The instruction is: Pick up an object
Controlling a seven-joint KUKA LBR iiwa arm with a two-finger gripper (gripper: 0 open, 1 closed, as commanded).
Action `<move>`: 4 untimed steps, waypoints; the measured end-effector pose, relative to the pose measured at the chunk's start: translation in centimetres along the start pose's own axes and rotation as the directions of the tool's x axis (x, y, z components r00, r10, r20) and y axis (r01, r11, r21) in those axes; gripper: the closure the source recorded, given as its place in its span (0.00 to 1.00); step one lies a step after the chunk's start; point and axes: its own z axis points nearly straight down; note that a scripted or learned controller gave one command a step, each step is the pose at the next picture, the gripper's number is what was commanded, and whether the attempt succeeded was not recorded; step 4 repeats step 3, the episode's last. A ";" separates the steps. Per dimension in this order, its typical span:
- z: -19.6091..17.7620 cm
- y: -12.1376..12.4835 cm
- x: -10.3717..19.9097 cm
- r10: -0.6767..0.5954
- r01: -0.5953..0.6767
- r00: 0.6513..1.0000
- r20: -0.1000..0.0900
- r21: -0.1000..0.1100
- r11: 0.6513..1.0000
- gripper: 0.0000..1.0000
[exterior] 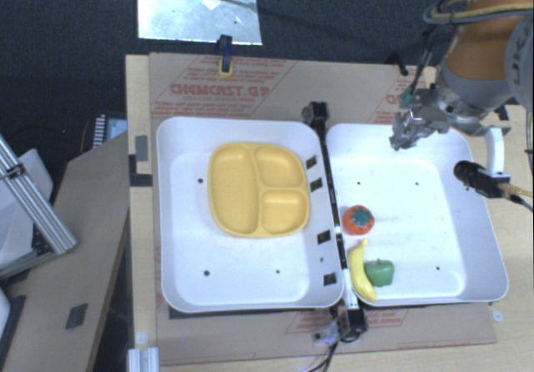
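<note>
In the right bin (pixel 434 195), near its left wall, lie a red tomato (pixel 359 219), a yellow banana (pixel 360 272) and a green pepper (pixel 380 272). The banana and pepper touch at the bin's front left corner. My gripper (pixel 404 135) hangs over the back edge of the right bin, well behind and to the right of the tomato. Nothing is seen between its fingers.
The left bin (pixel 183 228) holds a yellow divided plate (pixel 257 188). A black clamp (pixel 317 113) sits at the back where the two bins meet. A black fitting (pixel 472 175) juts in at the right bin's right wall.
</note>
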 end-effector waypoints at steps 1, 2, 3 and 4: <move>1.6 0.9 5.2 0.001 -0.001 1.000 0.000 0.002 1.000 1.00; 1.9 1.7 11.6 -0.001 0.001 1.000 -0.001 0.001 1.000 1.00; 2.1 1.2 16.5 0.001 -0.001 1.000 -0.001 0.002 1.000 1.00; 2.1 1.2 16.5 0.001 -0.001 1.000 -0.001 0.002 1.000 1.00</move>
